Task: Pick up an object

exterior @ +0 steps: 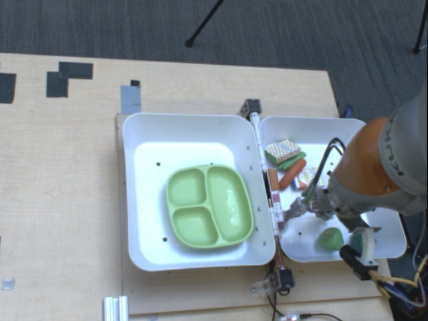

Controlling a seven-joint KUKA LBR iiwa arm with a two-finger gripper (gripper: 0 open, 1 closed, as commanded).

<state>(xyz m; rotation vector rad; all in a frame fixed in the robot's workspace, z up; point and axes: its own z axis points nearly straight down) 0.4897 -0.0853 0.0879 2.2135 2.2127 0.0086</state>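
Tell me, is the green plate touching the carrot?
Apart. The camera view shows the green plate in the left bin and the carrot in the right bin, with the bin walls between them.

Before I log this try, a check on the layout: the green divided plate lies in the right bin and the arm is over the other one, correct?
Not quite. The camera view shows the green divided plate in the left bin, and the arm over the other one, the right bin.
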